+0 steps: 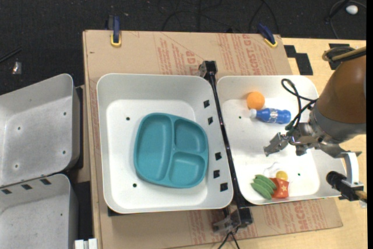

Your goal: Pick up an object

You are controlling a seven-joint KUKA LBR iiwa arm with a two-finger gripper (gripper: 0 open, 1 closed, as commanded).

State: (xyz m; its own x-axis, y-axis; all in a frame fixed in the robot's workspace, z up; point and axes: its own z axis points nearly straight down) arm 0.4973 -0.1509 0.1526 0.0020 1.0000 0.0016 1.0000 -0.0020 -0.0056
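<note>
In the right bin (303, 90) an orange ball (254, 100) lies near the back, with a blue bottle (273, 116) on its side just in front of it. At the bin's front sit a green vegetable-shaped toy (263, 185), a red piece (281, 188) and a small yellow piece (282, 175), close together. My gripper (287, 145) hovers over the bin's middle, between the bottle and that cluster. It is open, and nothing sits between its fingers.
The left bin (116, 96) holds a teal divided plate (172, 150). A black divider with clips (220, 143) runs between the bins. The grey and orange arm (345, 108) covers the right bin's right side. White trays (35, 125) stand off the bench at left.
</note>
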